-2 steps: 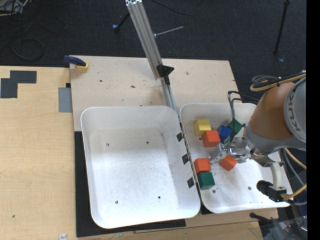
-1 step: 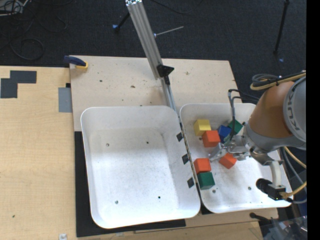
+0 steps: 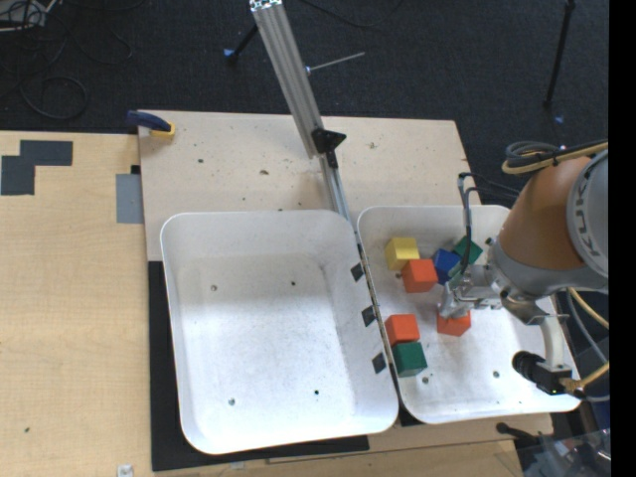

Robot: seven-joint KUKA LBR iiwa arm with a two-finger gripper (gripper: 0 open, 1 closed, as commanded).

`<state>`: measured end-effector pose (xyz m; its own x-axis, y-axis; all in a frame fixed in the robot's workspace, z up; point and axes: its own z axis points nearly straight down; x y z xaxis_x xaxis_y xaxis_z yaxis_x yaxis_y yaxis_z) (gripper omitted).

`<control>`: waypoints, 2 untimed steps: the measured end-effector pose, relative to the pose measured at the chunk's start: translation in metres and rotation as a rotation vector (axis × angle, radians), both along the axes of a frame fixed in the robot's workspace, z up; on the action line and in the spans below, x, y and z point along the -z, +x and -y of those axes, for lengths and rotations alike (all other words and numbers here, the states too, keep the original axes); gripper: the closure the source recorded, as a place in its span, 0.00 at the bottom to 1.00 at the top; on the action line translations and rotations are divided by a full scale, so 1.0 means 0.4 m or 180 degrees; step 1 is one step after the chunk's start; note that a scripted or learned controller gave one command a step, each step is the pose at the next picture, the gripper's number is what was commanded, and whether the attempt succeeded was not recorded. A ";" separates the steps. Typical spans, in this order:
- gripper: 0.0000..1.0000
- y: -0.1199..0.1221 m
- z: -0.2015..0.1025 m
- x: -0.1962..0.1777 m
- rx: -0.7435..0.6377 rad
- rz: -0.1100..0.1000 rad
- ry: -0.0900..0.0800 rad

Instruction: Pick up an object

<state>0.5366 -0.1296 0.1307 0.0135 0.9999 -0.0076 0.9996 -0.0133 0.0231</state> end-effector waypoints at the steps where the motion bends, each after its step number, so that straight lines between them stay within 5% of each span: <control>1: 1.00 0.002 -0.001 -0.157 -0.0046 -0.0063 0.0023; 2: 1.00 -0.005 0.013 -0.268 -0.0045 -0.0067 0.0023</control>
